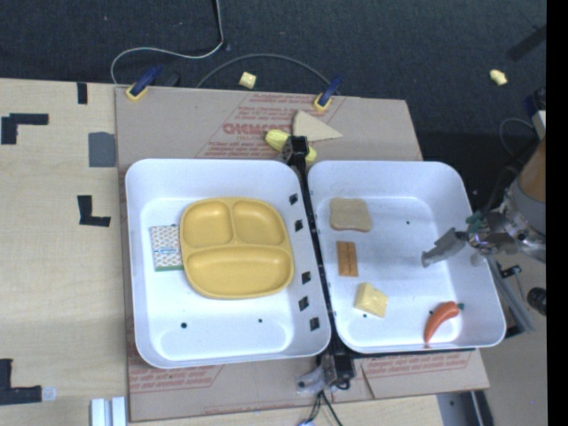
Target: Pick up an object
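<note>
Four small items lie in the right bin (444, 177); nearest the end effector (437, 254), at its 6 o'clock, the carrot (440, 320) looks light, stiff and slick: grip across its middle. End effector's state cannot be told.

We look down from one fixed camera above the bench, tilted at a slant, far enough back to take in both shallow white plastic bins: the left bin (142, 327) at centre-left, the right bin (399, 174) at centre-right. Dark carpeted floor (399, 34) fills the top of the frame; the grey arm (519, 229) enters at the right edge.
</note>
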Tool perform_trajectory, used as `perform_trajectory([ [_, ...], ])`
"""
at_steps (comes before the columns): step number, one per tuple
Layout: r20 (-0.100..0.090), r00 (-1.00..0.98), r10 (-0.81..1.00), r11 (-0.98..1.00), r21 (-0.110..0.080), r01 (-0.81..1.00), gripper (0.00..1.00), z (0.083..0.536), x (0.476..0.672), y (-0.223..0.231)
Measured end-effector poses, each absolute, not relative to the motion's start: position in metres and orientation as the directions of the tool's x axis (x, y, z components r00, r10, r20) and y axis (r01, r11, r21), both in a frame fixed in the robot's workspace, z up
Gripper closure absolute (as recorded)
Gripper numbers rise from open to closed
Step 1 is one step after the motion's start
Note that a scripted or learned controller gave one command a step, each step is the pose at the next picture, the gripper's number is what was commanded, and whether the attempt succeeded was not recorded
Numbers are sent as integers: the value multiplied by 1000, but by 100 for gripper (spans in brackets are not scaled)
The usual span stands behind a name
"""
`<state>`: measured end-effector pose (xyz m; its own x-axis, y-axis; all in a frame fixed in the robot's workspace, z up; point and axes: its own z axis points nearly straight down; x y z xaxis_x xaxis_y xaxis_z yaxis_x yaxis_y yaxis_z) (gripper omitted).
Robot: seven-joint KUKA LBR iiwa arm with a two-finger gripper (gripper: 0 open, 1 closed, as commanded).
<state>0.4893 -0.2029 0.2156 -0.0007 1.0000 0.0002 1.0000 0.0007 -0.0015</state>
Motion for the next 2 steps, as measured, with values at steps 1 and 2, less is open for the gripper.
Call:
perform_trajectory([
  [1, 4, -8, 1000, 8, -6, 1000, 0, 137, 522, -121],
  [2, -1, -3, 1000, 3, 0, 1000, 0, 82, 568, -104],
])
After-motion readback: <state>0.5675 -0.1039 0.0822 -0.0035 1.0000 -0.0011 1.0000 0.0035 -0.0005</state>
